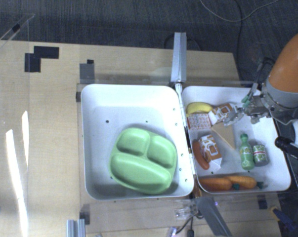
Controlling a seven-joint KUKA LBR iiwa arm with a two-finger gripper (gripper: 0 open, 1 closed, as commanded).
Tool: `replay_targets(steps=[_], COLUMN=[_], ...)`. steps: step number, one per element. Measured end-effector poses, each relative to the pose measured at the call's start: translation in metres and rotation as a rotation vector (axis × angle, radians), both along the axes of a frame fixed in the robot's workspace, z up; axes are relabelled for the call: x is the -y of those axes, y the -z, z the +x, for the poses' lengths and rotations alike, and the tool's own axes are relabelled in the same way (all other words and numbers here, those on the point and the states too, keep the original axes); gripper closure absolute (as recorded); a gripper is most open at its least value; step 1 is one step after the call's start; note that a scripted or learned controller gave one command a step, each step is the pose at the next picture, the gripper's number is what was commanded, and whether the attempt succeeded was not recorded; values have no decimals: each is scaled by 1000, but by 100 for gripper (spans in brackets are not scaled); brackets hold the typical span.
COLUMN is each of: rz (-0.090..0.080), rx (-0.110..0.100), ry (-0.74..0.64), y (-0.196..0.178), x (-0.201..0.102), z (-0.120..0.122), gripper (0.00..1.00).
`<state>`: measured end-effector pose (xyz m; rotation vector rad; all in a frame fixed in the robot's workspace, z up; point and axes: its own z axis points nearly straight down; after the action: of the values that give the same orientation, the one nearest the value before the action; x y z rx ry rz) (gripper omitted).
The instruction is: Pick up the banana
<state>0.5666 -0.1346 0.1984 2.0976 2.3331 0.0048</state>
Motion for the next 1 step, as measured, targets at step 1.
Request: replay_targets(steps=[1], rz=[1], rx=[1], ry=[183], y=[19], x=[4], z=[43], gripper=[0])
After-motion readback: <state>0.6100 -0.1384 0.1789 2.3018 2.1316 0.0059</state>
